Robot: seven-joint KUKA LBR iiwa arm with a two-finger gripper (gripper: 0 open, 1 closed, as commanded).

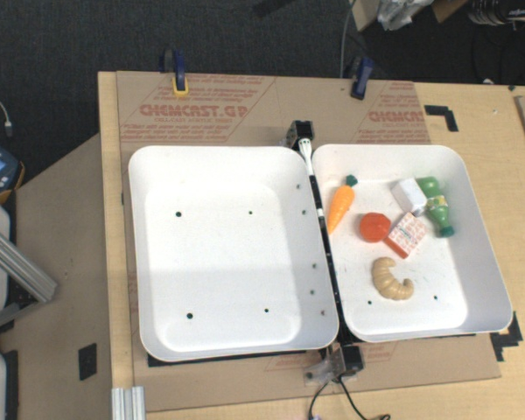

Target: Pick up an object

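2 white bins sit side by side on the tabletop [245,99]. The left bin [157,191] carries no objects; the right bin [472,261] holds 5 items in a cluster: a carrot [339,206], a red round piece [375,227], a croissant [392,280], a small patterned box [408,234] and a green item [436,205] beside a white block [409,194]. State of the hand: cannot tell. Risk, as judged: the box touches the red piece and lies near the white block, so a descent there could nudge neighbours or close on 2 things. The carrot stands apart, the likelier candidate; its long axis runs diagonally, tip toward lower left, green stem toward upper right.
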